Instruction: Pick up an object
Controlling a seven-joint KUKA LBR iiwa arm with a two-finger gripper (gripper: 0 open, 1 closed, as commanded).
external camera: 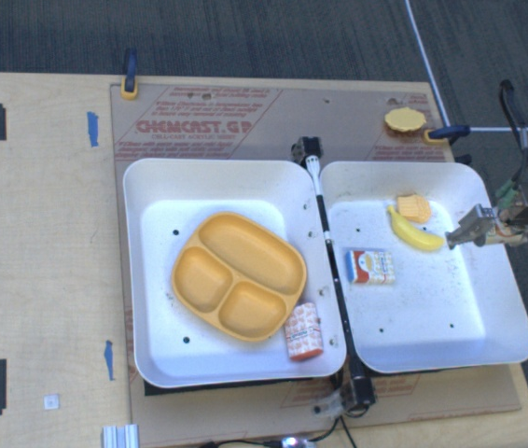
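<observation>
In the right bin point(488, 334) a yellow banana point(413, 232) lies near the back, with a small orange waffle-like piece point(414, 207) touching its upper side. A small white carton with red and blue print point(371, 267) lies left of centre. My gripper point(462, 232) reaches in low over the bin's right rim, its tip just right of the banana's end. Nothing is visibly held in it. The left bin point(152, 250) holds a yellow three-part plate point(238, 275) and a red-and-white packet point(304, 331) at its front right.
A round yellow object point(405, 120) sits on the cardboard behind the right bin, beside a blue clamp point(446, 133). Another clamp point(130, 73) holds the cardboard's back left corner. A thin white rod point(418, 35) runs diagonally at the upper right.
</observation>
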